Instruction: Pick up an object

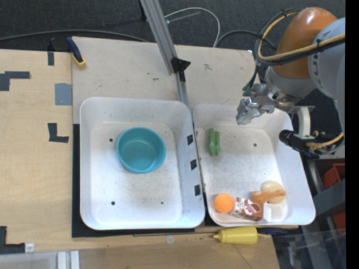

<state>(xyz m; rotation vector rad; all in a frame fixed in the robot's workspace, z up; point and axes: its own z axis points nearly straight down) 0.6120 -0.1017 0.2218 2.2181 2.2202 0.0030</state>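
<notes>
My gripper hangs over the far edge of the right bin, with nothing visible between its fingers. A green oblong object lies in the right bin's far left part, to the left of and nearer than the gripper. At the bin's near edge sit an orange ball, a small red-and-white packet and a tan and white toy. A teal bowl stands upright in the left bin.
A yellow bottle-like object lies on the bench just in front of the right bin. A slanted metal pole rises behind the bins' divider. A yellow-tipped clamp sits at the bench's far left.
</notes>
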